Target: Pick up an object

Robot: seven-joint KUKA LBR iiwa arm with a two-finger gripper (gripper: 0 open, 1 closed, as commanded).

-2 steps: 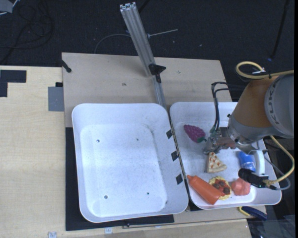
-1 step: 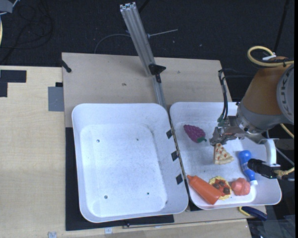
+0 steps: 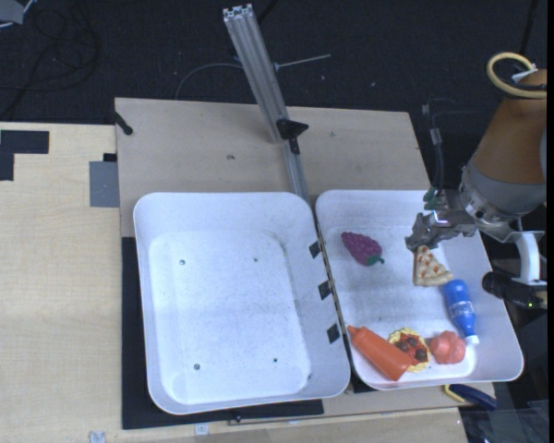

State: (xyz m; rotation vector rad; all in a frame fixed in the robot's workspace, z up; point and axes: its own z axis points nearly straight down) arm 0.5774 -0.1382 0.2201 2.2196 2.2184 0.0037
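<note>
From the camera view, the arm (image 3: 508,155) reaches in from the right over the right bin (image 3: 351,212), and its gripper (image 3: 428,241) hangs above that bin's upper right part. The dark fingers point down just over the top edge of a pizza slice (image 3: 431,268); whether they touch it, or how far apart they stand, cannot be told from this angle. Nothing is seen clamped between them. Just below the slice lies a blue bottle (image 3: 459,308). A purple grape bunch (image 3: 361,246) sits to the left, well apart. Along the bin's lower edge lie an orange carrot (image 3: 378,351), a small yellow-and-dark item (image 3: 409,344) and a red piece (image 3: 447,347).
</note>
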